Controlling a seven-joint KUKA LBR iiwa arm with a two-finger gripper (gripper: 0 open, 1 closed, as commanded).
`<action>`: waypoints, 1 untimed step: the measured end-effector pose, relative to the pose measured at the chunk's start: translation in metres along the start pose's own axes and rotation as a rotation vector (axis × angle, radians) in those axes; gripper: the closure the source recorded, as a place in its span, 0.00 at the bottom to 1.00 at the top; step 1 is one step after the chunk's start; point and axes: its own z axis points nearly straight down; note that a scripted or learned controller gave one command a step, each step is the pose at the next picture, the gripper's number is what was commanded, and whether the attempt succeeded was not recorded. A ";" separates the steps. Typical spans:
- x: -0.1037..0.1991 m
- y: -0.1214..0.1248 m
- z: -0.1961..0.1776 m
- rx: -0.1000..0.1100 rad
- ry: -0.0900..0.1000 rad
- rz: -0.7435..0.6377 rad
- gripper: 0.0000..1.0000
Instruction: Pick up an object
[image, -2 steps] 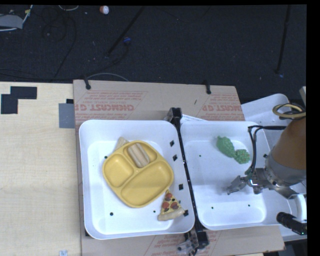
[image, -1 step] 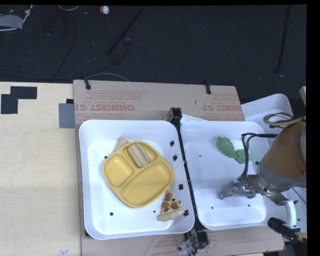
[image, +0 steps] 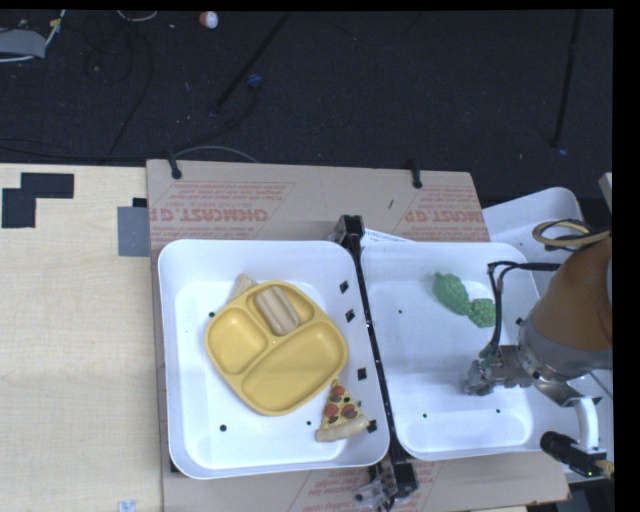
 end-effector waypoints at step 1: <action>0.004 0.002 -0.062 -0.004 -0.002 -0.006 1.00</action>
